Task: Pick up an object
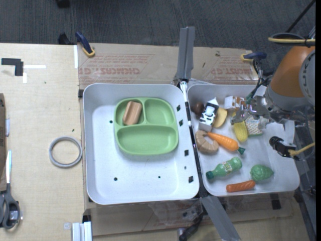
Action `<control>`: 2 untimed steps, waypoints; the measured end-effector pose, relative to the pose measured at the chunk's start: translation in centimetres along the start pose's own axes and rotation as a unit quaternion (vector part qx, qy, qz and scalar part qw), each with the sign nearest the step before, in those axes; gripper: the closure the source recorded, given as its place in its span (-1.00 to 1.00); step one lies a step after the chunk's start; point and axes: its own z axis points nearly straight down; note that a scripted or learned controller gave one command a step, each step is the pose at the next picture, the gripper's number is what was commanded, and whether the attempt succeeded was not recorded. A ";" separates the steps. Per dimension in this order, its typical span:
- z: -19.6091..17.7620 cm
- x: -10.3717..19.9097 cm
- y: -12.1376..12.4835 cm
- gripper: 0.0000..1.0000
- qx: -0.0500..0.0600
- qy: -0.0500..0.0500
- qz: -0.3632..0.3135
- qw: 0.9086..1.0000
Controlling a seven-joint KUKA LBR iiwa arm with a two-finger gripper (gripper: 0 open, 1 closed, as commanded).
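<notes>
The right bin (288,184) holds several toy foods. Among them are an orange carrot (223,141), a green bottle (224,168), a green leafy piece (261,172), an orange sausage-like piece (240,186), a yellow corn piece (240,131), a round wooden slice (205,142) and a black-and-white toy (208,112). My gripper (247,115) hangs low over the back right of this bin, right above the yellow corn piece. The arm's wrist hides what lies directly under it.
The left bin (100,174) carries a green divided plate (147,142) with a brown bread roll (132,112) in its top-left compartment. A grey ring (65,151) and scissors (9,207) lie on the bench to the left. A metal divider (185,54) stands between the bins.
</notes>
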 end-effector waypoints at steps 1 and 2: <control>0.0 0.1 -1.3 -1.00 -0.001 -0.001 -0.041 0.999; -0.7 0.0 -1.3 1.00 0.002 0.000 -0.038 0.999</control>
